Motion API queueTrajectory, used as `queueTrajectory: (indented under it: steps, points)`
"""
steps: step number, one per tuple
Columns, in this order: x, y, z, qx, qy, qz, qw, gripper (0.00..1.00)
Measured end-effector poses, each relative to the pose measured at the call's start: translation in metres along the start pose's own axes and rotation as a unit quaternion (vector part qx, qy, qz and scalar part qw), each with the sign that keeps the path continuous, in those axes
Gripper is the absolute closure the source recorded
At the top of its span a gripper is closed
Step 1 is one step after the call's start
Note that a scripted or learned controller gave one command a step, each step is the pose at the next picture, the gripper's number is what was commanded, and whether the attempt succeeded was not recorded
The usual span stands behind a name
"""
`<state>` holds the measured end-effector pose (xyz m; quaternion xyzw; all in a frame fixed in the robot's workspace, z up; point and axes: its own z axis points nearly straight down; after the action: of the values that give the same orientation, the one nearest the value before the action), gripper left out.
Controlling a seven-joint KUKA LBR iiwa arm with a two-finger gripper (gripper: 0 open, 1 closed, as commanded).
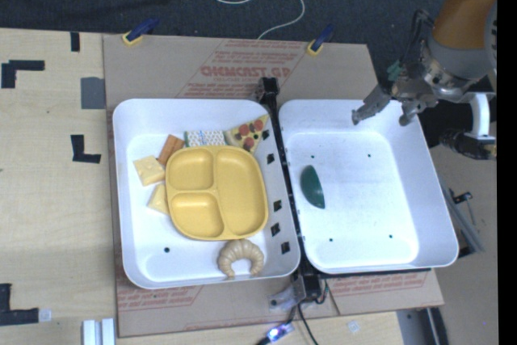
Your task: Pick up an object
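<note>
Gripper (384,108) | spread, holding nothing, above right bin (420,250) far rim | advice: descend over green object (313,187) mid-bin, straddle narrow width, then clench.

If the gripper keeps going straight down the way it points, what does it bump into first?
Probably the bare white floor of the right bin, near its far edge. The open gripper hangs over that spot, and the green thing lies well off to the side. Depth is hard to judge from this slanted view.
</note>
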<state>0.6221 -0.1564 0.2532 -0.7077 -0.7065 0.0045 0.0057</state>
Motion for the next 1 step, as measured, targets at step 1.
queueTrajectory:
  steps: [1]
  points:
    - [0.0002, 0.0020, -0.0084, -0.006, -0.001, -0.001, 1.0000, 0.00]
